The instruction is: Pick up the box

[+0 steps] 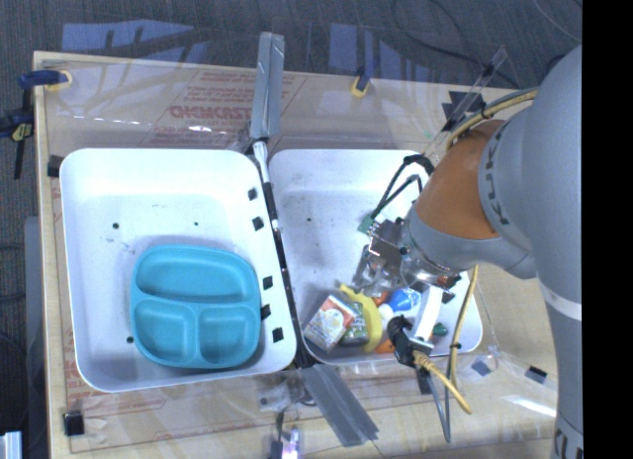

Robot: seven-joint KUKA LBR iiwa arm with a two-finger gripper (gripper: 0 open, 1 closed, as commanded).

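A small printed box (329,322), white with red and green, lies at the front of the right bin (316,200). Right beside it sit a yellow item (365,312) and a blue and orange item (403,301), packed close together. My gripper (380,271) hangs low over the right bin, just behind and to the right of the box, above the yellow item. The wrist hides its fingertips. Nothing shows between them.
A blue three-compartment tray (198,306) lies in the front half of the left bin (109,200). A grey divider bar (265,91) runs between the bins. The arm covers the right bin's right side.
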